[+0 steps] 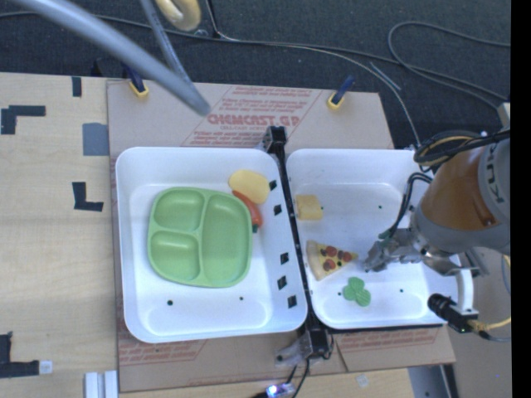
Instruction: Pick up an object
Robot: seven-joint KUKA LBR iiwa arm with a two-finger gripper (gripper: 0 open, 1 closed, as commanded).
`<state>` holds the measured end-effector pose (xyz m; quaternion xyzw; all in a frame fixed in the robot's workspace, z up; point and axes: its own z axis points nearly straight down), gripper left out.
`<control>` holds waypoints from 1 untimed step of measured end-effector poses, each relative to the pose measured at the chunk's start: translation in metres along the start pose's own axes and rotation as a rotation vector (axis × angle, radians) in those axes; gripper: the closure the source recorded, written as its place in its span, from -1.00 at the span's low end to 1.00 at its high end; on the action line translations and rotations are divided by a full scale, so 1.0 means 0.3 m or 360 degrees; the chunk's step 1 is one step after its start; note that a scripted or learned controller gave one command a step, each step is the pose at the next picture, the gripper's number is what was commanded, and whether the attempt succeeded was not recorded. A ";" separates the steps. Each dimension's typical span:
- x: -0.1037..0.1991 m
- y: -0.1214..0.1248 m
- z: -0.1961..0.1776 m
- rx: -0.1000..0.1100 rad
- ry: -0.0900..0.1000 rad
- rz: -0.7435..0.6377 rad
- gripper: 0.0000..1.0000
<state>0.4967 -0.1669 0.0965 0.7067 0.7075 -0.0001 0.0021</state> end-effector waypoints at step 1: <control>-0.021 0.029 -0.167 0.0000 0.0003 0.0000 1.00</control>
